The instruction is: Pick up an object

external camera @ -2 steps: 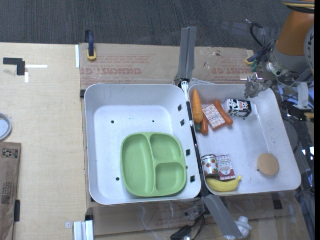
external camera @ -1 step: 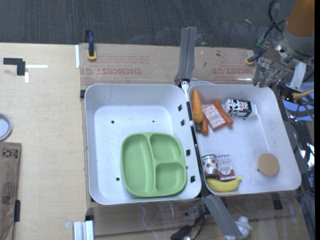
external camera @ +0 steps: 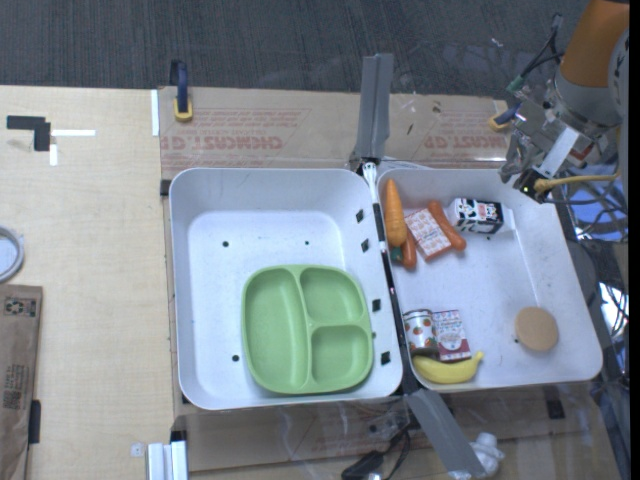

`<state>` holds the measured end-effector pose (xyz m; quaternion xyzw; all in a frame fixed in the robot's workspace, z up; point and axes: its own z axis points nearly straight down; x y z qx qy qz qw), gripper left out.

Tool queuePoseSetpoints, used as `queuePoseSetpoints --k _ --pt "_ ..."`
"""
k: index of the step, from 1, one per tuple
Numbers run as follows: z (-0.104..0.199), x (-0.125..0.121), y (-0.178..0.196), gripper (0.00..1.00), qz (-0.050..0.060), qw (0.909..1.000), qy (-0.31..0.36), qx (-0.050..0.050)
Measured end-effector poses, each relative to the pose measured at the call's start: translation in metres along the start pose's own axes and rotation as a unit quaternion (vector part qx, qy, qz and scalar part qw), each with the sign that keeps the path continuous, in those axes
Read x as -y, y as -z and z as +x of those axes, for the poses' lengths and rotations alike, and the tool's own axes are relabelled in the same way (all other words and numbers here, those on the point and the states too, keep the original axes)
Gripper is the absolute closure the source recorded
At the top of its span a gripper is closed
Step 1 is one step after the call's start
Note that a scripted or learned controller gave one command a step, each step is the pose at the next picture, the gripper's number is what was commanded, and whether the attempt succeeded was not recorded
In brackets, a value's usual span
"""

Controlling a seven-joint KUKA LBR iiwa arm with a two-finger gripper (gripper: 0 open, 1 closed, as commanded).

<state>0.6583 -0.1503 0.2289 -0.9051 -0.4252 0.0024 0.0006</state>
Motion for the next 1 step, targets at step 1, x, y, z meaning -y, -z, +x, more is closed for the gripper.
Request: queuePoseSetpoints --k 1 --pt "-0.0013 0.0448 0.0714 1.00 -0.001 0.9971 -0.075 -0.001"
